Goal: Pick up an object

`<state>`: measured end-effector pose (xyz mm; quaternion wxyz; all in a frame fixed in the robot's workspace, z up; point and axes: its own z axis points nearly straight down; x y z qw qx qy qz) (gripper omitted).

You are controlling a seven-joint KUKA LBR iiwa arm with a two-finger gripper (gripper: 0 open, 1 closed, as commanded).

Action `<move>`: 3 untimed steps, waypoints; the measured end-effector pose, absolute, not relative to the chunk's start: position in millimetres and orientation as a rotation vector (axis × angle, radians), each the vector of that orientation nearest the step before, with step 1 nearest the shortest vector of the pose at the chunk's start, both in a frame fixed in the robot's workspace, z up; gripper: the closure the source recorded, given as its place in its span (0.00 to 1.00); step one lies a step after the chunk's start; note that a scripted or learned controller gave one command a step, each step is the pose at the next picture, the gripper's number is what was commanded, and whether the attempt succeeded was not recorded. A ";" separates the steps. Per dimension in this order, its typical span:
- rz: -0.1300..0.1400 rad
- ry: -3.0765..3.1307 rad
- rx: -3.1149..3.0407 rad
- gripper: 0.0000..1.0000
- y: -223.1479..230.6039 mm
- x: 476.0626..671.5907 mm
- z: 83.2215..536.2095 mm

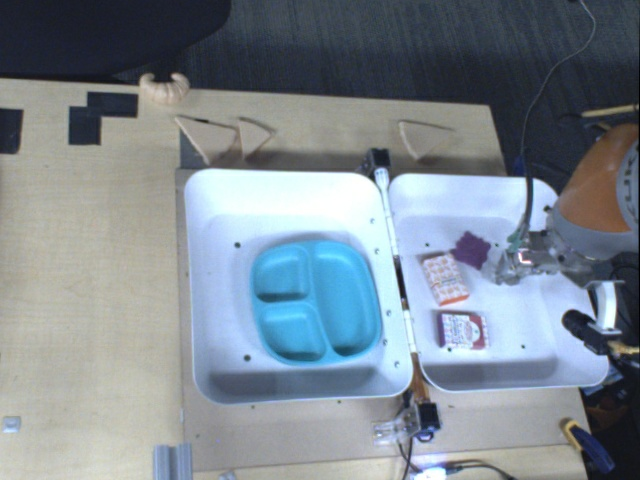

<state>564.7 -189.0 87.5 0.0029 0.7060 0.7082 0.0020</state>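
In the right bin (520, 366) lie three small things: a purple lump (472, 248) near the middle, an orange-and-white packet (444, 277) to its lower left, and a red-and-white packet (462, 330) nearer the front. My gripper (506, 265) reaches in from the right and hovers just right of the purple lump, close beside it. Whether it touches the lump I cannot make out. Nothing is visibly held.
The left bin (205, 268) holds a blue three-compartment plate (316, 300). The grey arm with its orange band (600, 193) overhangs the right bin's right side. A cable (545, 88) runs up from the wrist. Wooden bench (90, 298) surrounds the bins.
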 end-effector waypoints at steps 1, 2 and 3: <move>0.006 2.221 2.213 0.00 -188.7 564.4 86.5; 0.003 2.221 2.217 0.00 -179.0 487.6 87.9; 0.009 2.218 2.211 1.00 -179.1 490.3 99.6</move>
